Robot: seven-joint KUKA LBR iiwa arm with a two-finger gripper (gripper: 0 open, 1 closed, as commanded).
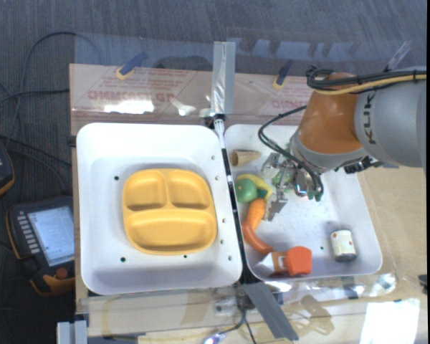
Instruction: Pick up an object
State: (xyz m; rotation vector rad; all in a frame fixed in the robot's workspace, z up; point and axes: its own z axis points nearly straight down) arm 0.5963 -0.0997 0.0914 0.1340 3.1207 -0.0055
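Observation:
My gripper (290, 190) hangs over the middle of the right bin (358, 213), its fingers spread apart with nothing between them. Just to its left lie a green and yellow toy fruit (247, 189) and an orange carrot (254, 224), whose upper end is close to the left finger (276, 206). A beige cone-shaped piece (245, 157) rests near the bin's back left corner. An orange block (296, 261) sits at the front wall, and a small white cylinder (342, 244) lies at the front right.
The left bin (100, 163) holds a yellow divided plate (170, 210). A ridge (229, 192) separates the two bins. Cables loop from the arm's orange band (330, 120) over the back of the right bin. Two handheld screens (43, 235) lie off the bench at left.

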